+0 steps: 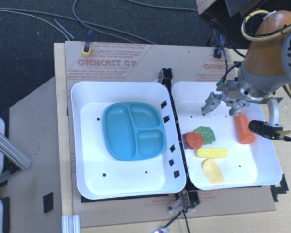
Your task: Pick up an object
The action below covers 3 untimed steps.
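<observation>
glossy white plastic: two shallow bins [82,144], the left holding one smooth blue divided plate [134,130]. right-centre, five toy foods: orange carrot [244,129], green leaf [206,133], red tomato [194,140], yellow corn [212,153], pale yellow piece [213,171]. the fingers [222,106] hang spread apart, gripping nothing.

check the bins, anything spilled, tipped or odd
Nothing stands out. The blue divided plate lies flat in the left bin; the toy foods, including the orange carrot and yellow corn, lie loose in the right bin.
</observation>
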Motion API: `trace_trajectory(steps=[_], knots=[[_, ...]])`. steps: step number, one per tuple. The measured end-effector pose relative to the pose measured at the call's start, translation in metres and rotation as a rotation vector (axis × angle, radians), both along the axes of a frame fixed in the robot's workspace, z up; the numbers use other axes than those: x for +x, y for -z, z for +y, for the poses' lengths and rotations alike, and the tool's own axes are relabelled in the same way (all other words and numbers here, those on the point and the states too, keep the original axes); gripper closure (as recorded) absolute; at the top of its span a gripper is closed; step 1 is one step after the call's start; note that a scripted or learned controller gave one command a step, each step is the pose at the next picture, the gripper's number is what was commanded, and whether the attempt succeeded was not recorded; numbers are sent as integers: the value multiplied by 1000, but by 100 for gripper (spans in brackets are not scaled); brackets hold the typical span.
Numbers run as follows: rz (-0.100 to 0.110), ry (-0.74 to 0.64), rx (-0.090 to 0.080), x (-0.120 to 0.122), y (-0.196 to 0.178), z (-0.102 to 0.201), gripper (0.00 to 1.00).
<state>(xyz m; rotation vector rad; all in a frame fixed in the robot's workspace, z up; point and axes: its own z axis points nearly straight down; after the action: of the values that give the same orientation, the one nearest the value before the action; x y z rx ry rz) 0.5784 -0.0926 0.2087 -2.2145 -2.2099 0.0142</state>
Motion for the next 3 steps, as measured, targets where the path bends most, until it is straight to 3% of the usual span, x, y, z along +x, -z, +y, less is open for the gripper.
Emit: trace_trajectory(steps=[1,3], knots=[[-14,-3,-1,3,-8,0,0],[-10,-2,-1,-4,79,0,0]])
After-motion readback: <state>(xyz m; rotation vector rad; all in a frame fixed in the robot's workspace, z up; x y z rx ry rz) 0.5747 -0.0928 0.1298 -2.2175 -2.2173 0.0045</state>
